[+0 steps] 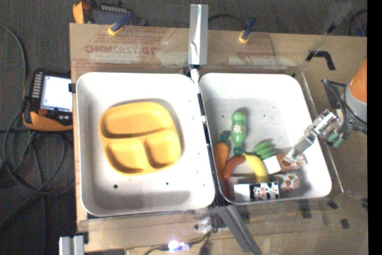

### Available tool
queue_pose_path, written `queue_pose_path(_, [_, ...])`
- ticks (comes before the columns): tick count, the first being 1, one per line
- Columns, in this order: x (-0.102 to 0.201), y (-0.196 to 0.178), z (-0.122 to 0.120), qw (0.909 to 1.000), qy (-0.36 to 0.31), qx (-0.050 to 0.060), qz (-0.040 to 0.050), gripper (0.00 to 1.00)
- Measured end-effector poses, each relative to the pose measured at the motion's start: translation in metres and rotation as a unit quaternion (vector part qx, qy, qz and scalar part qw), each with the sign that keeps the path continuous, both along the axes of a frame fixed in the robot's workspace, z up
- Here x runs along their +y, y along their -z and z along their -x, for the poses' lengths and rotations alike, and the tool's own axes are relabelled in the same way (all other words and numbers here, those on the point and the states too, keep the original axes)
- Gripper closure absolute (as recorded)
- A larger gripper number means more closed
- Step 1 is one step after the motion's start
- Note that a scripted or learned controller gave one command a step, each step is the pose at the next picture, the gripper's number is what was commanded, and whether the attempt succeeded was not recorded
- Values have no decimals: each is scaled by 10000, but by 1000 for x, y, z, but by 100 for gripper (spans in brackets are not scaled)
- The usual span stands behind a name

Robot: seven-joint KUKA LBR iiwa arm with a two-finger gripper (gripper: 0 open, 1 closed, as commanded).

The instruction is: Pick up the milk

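The milk (258, 191) is a small white carton with black cow patches. It lies on its side against the front wall of the right bin (262, 89). My gripper (293, 158) reaches down into that bin from the right. Its tip is low, up and to the right of the milk, about a carton's length away. It hangs over a small brown and red item (289, 180) and holds nothing that I can see.
Packed around the milk are a banana (255, 165), a carrot (221, 156), a green bottle (239, 130), a green vegetable (264, 147) and a white block (271, 163). The left bin (89, 128) holds a yellow divided tray (141, 135). The right bin's back half is bare.
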State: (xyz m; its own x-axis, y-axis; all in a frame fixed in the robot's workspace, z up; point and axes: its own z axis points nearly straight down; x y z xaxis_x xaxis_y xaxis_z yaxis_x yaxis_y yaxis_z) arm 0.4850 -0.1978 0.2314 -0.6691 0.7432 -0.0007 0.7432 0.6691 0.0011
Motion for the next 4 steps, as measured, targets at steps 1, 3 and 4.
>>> queue_pose_path(1, [-17,137,-12,9991,423,1,6,0])
queue_pose_path(3, [57,50,-28,9999,125,3,0,100])
queue_pose_path(4, [57,50,-28,9999,125,5,-1,0])
